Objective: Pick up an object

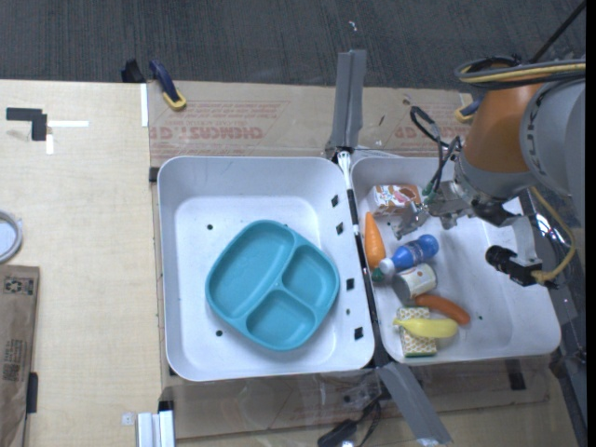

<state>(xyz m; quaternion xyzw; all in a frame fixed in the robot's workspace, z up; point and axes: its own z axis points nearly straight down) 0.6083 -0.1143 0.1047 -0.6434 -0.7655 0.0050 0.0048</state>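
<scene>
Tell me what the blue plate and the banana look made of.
Blue plate: looks like moulded plastic, matte to satin; uniform teal colour, soft rounded divider ridges. Banana: probably a plastic toy; even yellow, smooth skin with a slight sheen, though real fruit can't be ruled out.

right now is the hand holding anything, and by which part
Cannot be told. The hand is low in the right bin, right beside the snack packet, but no item is visibly between its tips.

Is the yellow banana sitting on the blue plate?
No, the banana lies in the right bin next to a carrot, while the blue plate sits in the left bin.
</scene>
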